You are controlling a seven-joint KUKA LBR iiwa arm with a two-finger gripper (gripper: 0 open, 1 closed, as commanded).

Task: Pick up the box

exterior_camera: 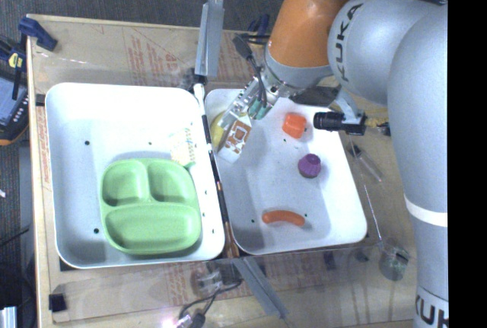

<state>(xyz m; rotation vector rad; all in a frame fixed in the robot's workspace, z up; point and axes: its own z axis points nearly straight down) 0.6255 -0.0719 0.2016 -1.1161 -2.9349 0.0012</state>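
Note:
The box [237, 135] is a small white carton with orange print. It lies tilted at the far left corner of the right bin [342, 224], close to the divider between the bins, with a yellowish item [220, 126] against its left side. My gripper [250, 109] comes down from the orange-banded wrist and sits right at the box's upper end. The wrist hides the contact, so it is unclear whether the box is gripped.
The right bin also holds an orange piece [294, 124], a purple piece [309, 165] and a long orange-red piece [283, 218] near the front. The left bin [68, 113] holds a green compartment tray [150, 206] and a pale packet [183, 145].

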